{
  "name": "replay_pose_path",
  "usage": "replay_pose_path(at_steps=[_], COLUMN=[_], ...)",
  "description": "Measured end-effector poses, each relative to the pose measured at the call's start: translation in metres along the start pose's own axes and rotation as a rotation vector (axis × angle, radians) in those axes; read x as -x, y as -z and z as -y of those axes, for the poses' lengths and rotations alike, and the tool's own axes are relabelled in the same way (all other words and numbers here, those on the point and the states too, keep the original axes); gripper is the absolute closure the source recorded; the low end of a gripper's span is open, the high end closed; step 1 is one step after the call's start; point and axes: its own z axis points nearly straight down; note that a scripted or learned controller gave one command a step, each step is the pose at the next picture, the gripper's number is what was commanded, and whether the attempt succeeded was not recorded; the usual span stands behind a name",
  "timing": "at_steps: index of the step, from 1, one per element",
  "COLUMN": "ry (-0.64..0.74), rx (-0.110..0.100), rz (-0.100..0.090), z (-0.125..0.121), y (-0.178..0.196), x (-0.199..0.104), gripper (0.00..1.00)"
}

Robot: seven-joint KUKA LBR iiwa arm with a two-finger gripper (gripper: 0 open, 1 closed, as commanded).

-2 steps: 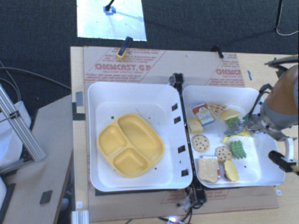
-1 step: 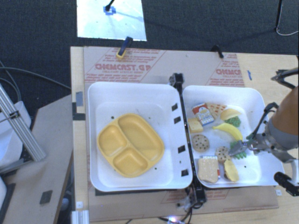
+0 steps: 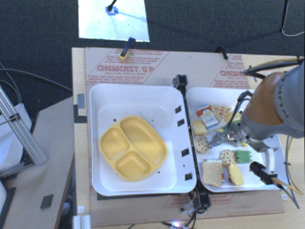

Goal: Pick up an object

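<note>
The arm (image 3: 281,99) comes in from the right side of the camera view, a broad grey body with its orange band (image 3: 262,104) curving just above the wrist. From that band the wrist bends downward and to the left, narrowing into dark and metallic fittings. The pincer (image 3: 220,138) sits at the leftmost, lowest end of the arm, slanting down toward the lower left. Its metal tips look close together, but the slanted view and blur leave their exact spacing unclear. A thin cable (image 3: 238,103) loops up from just behind the pincer toward the band.
</note>
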Motion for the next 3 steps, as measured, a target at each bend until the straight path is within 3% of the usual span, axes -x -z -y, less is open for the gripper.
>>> replay_pose_path(at_steps=[1, 2, 3], ry=[-0.009, -0.007, -0.008], rx=[-0.005, 0.000, -0.001], rz=[0.000, 0.001, 0.001], z=[0.0470, 0.0440, 0.0441], y=[0.0315, 0.0411, 0.0407], x=[-0.0126, -0.0120, -0.0120], gripper=[0.00, 1.00, 0.00])
